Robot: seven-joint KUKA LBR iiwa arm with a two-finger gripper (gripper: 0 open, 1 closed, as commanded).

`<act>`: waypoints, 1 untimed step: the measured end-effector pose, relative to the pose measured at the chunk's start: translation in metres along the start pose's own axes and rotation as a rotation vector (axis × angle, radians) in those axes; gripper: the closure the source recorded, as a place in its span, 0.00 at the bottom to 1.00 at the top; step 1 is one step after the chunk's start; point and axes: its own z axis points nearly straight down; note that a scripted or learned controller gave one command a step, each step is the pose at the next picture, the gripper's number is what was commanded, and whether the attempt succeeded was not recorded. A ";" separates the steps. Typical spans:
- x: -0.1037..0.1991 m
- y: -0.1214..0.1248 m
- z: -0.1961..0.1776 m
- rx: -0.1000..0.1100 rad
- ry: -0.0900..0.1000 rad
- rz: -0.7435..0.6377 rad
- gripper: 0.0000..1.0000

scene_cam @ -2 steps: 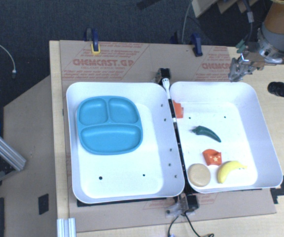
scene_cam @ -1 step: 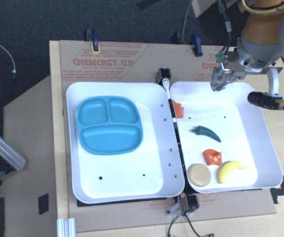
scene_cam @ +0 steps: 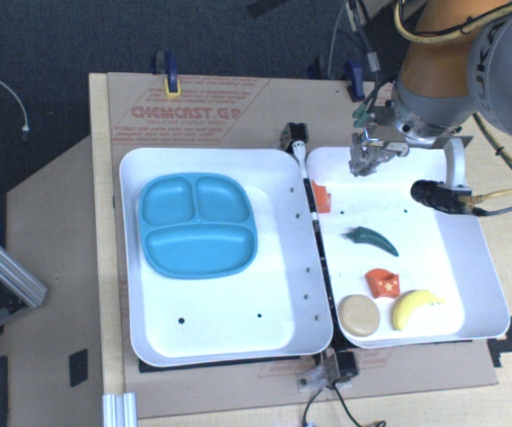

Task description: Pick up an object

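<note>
My gripper point(scene_cam: 363, 164) hangs over the far end of the right bin point(scene_cam: 469, 265), above bare white floor, with nothing visible between its fingers. In that bin lie a dark green pepper point(scene_cam: 373, 238), a small red piece point(scene_cam: 383, 282), a tan round biscuit-like disc point(scene_cam: 359, 315) and a yellow banana-like fruit point(scene_cam: 414, 308), all toward the near end. An orange-red piece point(scene_cam: 320, 197) rests against the bin's left wall, closest to the gripper.
The left bin point(scene_cam: 149, 310) holds a blue divided plate point(scene_cam: 199, 225). A black cylindrical part point(scene_cam: 437, 195) of the arm sticks out over the right bin's far right side. Cables run behind the bench.
</note>
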 end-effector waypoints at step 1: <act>0.052 -0.025 0.008 0.000 0.000 0.000 1.00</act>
